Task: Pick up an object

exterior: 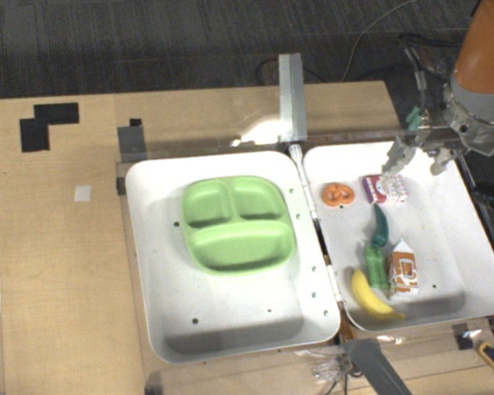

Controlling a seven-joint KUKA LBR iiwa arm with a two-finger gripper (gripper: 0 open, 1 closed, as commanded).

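Camera view: starting at your left, you see the left bin [168,323] on the wooden bench [54,283]. It holds a green divided tray [236,221], which lies flat near the bin's centre with its two small compartments toward the far side and its one long compartment toward you.

Moving right, past the divider between the two bins, you reach the right bin [462,240], which holds all the loose objects. An orange ring-shaped item [337,194] lies near the far left corner. Just right of it sits a small pink-and-white packet [385,188]. Below these, a green bottle-like object [377,249] lies lengthwise toward the near edge. A yellow banana [370,294] lies against the near left corner, touching or almost touching the green object's lower end. An orange-and-white packet [402,272] lies just right of the green object.

At the far right, the arm enters over the right bin's far edge. The gripper [418,157] hangs above the far right part of that bin, near the pink-and-white packet. Its two fingers stand apart, with nothing between them.
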